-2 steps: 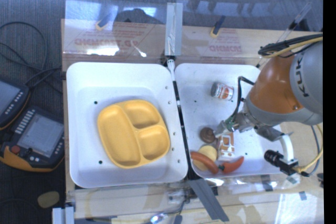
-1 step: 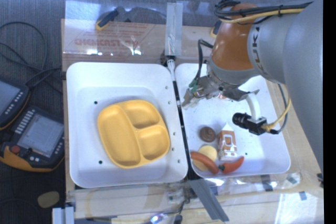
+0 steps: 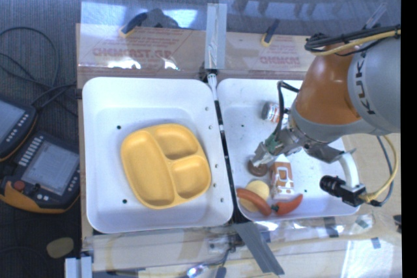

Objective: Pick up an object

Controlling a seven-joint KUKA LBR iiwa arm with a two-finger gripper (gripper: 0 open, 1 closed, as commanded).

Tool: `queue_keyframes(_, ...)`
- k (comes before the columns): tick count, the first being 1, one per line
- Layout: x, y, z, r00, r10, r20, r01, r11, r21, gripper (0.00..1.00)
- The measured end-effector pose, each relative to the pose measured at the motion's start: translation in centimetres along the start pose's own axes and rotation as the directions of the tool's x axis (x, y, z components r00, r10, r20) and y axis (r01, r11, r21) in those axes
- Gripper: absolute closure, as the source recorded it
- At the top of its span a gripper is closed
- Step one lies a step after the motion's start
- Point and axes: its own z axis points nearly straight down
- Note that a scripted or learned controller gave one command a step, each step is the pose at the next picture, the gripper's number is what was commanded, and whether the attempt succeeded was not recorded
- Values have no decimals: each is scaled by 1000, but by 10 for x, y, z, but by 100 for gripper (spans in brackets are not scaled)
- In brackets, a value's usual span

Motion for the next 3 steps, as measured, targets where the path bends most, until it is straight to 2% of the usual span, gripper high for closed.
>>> queue_keyframes(1, -43, -25, 86, 1000, 27, 0, -27, 1000, -7, 100)
queue_keyframes(2, -38, -26, 92, 965, 262, -4, -262, 965, -15, 100)
queue_keyframes(3, -39, -26, 92, 965, 262, 0, -262, 965, -19, 0)
